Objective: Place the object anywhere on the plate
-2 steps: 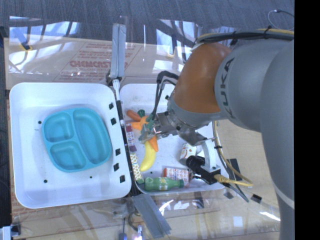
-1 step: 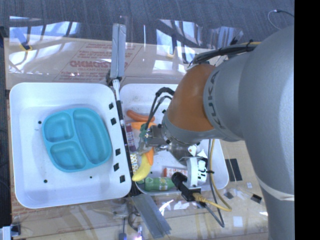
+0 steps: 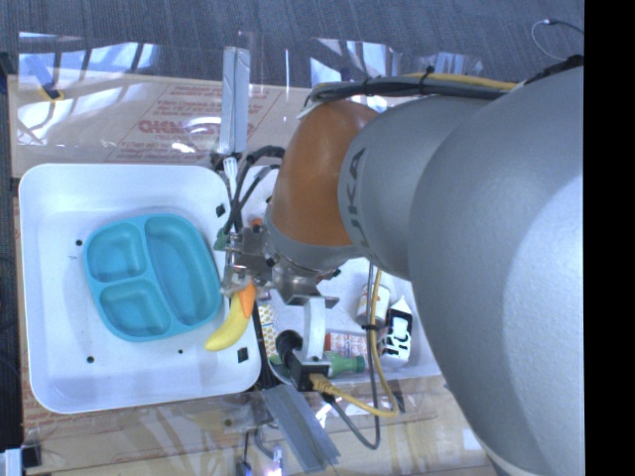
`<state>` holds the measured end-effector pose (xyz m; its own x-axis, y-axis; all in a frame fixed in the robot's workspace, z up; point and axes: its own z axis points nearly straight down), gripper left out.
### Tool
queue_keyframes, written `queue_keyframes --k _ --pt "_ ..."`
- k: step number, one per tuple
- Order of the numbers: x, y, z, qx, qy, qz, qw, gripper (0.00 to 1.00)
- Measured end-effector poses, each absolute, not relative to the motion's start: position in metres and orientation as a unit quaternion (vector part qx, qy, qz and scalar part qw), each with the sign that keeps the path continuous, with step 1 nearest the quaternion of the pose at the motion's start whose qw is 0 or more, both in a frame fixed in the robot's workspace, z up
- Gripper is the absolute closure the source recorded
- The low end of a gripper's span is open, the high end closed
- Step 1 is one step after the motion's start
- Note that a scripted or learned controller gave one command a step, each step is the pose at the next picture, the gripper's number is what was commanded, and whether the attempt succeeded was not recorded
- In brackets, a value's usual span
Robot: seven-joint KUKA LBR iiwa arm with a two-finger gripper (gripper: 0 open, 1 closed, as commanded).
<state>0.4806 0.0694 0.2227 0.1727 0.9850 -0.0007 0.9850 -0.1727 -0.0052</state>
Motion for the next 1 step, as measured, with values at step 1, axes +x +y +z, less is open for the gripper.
queue_keyframes --k 1 --pt "0.4807 0.0689 0.2228 -0.766 -0.643 0.0019 0.002 0.00"
